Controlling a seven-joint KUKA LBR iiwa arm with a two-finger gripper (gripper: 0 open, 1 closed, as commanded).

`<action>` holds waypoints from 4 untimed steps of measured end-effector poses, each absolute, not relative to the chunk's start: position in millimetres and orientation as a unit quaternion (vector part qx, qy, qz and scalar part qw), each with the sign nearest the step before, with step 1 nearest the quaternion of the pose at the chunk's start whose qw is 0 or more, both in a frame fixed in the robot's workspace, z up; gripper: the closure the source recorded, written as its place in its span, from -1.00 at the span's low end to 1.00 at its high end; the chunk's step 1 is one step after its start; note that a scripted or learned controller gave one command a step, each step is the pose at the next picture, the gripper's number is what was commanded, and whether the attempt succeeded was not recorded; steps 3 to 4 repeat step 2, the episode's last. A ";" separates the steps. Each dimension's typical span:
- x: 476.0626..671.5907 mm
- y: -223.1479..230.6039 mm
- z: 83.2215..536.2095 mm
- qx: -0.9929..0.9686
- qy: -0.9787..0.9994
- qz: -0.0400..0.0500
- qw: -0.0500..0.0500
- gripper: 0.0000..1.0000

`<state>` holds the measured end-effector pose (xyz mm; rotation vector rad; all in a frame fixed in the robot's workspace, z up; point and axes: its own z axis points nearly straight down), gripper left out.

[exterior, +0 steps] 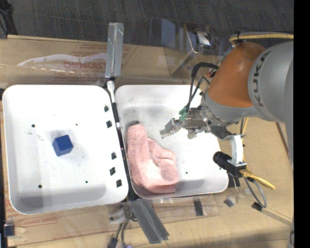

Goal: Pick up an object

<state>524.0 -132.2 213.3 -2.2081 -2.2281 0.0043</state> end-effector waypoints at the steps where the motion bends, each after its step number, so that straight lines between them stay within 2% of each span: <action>1: 497.2 -153.1 92.2 -0.667 -0.745 0.000 0.001 -1.00; 2: 498.1 -152.4 102.3 -0.666 -0.746 0.000 0.001 1.00; 4: 498.1 -152.4 102.3 -0.666 -0.746 0.000 0.001 1.00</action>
